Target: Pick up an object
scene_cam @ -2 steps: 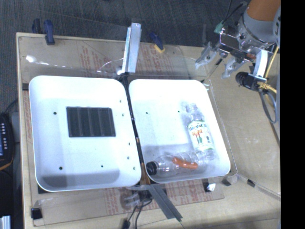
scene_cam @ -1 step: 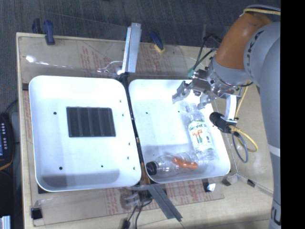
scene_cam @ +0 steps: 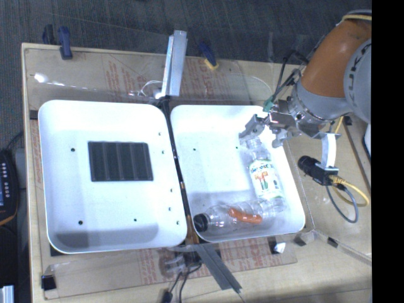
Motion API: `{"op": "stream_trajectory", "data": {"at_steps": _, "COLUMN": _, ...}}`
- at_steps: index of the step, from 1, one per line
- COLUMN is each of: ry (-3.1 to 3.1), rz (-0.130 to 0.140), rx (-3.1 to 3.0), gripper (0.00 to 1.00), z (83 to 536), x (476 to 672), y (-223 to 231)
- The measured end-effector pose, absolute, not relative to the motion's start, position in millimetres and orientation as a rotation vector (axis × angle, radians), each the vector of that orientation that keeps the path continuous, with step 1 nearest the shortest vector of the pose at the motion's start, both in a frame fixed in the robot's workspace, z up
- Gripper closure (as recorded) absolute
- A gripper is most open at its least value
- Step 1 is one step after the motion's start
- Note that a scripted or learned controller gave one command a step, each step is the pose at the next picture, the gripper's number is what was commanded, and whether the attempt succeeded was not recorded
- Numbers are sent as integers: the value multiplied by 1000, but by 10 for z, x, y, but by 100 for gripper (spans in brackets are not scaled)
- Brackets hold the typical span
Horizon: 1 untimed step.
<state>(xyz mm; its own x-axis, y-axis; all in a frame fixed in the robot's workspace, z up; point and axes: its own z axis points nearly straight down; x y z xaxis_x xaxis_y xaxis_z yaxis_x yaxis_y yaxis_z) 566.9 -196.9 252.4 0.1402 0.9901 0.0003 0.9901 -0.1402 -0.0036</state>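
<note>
Camera view: the claw (scene_cam: 260, 126) hangs over the upper right part of the right-hand shallow white plastic bin (scene_cam: 208, 169), just above the neck end of a clear plastic bottle with a white label (scene_cam: 264, 175) that lies along that bin's right wall. Whether the claw is wide or closed I cannot tell; its metal parts blur into the bottle's top.

A second clear plastic bottle with a black cap (scene_cam: 230, 216) lies along the bin's lower wall, an orange piece visible inside or against it, and it touches the first bottle near the corner. The left-hand white bin (scene_cam: 63, 219) has a dark ribbed rectangular mat (scene_cam: 120, 161) on its floor.

Risks, as I judge them: smooth round plastic may roll or squirt out of a pinch at the narrow neck, and the bin wall crowds the approach. Lifting one bottle could drag its neighbour.

The label shows green and orange marks; its writing is too small to read. Faint red printing on the desk (scene_cam: 126, 74) is likewise illegible.
</note>
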Motion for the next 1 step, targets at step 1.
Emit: {"op": "stream_trajectory", "data": {"at_steps": 1, "ry": -2262, "rz": 4, "rx": -2173, "gripper": 0, "z": 2200, "x": 5840, "y": -1980}}
